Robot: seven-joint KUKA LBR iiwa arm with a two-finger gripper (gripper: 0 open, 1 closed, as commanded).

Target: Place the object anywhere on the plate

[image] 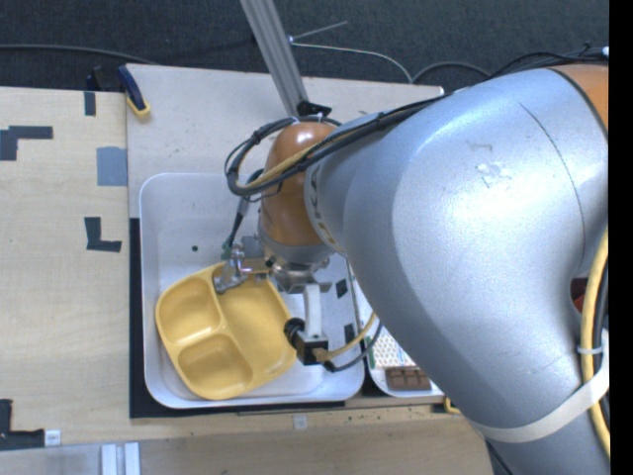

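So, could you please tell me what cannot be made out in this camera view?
1. Right shallow white bin: mostly hidden under the grey arm.
2. Small brown ridged object in it: partly covered by the arm, unidentifiable.
3. Whether the gripper carries anything: the wrist blocks it from above.
4. Yellow divided plastic plate: its right rim lies under the gripper.

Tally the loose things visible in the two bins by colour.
Yellow: 1, the divided plate
Brown: 1, a small bar
Total: 2 in view
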